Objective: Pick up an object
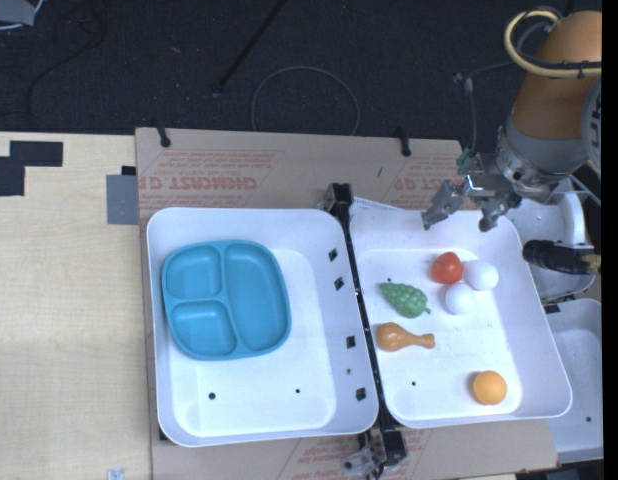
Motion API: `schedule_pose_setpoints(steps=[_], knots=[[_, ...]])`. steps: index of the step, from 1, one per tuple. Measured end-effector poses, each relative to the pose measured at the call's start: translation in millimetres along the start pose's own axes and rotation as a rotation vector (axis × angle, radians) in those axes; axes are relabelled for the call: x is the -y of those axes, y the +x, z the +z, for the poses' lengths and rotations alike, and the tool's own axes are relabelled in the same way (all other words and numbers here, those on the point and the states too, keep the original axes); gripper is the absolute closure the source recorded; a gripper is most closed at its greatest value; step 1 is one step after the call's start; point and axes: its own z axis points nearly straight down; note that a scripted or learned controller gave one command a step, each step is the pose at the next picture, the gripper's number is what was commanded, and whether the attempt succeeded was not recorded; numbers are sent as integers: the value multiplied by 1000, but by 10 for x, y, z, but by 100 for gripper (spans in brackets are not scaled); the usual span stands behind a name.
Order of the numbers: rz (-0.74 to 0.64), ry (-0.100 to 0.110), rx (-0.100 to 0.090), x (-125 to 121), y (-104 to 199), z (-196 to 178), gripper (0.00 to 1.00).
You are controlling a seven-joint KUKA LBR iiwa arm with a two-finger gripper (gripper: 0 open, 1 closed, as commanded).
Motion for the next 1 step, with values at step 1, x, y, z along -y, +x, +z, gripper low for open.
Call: schedule_pose_setpoints(steps=[1], knots=[[-2, -13, 2, -19, -1, -79, 0]])
